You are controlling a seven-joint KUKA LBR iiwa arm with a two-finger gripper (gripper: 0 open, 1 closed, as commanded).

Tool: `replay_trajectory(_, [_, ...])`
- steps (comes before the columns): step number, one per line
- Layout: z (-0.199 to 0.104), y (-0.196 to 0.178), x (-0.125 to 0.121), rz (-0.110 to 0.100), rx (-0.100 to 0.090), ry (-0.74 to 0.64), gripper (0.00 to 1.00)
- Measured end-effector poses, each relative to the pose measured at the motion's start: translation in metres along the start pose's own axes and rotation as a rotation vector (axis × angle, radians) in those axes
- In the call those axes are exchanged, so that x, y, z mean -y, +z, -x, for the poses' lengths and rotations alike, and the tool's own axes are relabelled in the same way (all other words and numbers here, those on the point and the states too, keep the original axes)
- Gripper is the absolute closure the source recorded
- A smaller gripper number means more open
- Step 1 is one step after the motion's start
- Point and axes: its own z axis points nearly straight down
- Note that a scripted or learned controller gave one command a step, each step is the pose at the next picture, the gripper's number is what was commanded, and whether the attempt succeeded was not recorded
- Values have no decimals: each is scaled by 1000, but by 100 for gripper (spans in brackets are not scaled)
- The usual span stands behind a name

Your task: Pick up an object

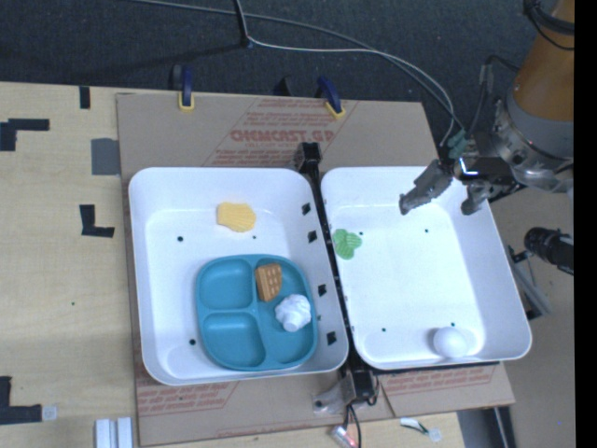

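- Two white bins sit side by side; the left bin (154, 250) has a yellow blob (237, 217) near its back wall.
- Teal divided tray (224, 334) in that bin holds a waffle-looking piece (269, 281), long axis running front to back, and a white crumpled lump (294, 313) just beside it.
- Right bin (485, 269) has a green thing (347, 244) by its left wall and a white ball (451, 342) in the front right corner.
- The gripper (438, 194) hangs over the right bin's back edge, fingers spread apart, nothing between them.

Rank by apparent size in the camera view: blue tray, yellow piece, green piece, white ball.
1. Blue tray, by far the largest.
2. Yellow piece.
3. White ball and green piece look about alike; I would not rank one over the other.
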Motion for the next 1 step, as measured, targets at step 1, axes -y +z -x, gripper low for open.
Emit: replay_trajectory(1, [-64,-20,-24,-6,0,1,0])
